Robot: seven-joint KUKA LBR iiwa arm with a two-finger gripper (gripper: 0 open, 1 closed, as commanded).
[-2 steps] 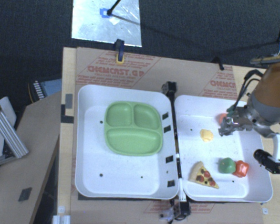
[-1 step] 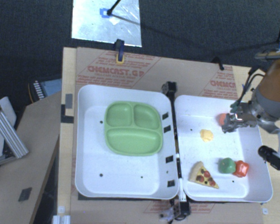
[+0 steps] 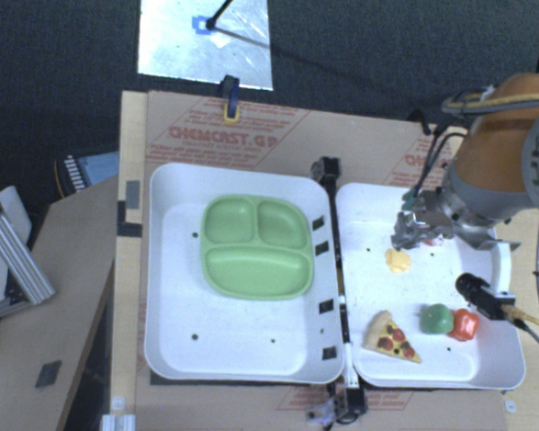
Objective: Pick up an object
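My gripper (image 3: 404,236) hangs over the right bin (image 3: 380,209), near its upper middle. Just below its fingertips lies a small yellow piece (image 3: 397,260) on the bin floor, not between the fingers as far as I can see. A pizza slice toy (image 3: 390,337) lies near the bin's front left. A green ball-like toy (image 3: 436,318) and a red pepper toy (image 3: 464,325) sit side by side toward the front right.
The left bin (image 3: 169,277) holds a green divided plate (image 3: 256,247) in its middle. A black divider strip (image 3: 333,260) runs between the two bins. The arm's orange band (image 3: 514,135) rises at the upper right.
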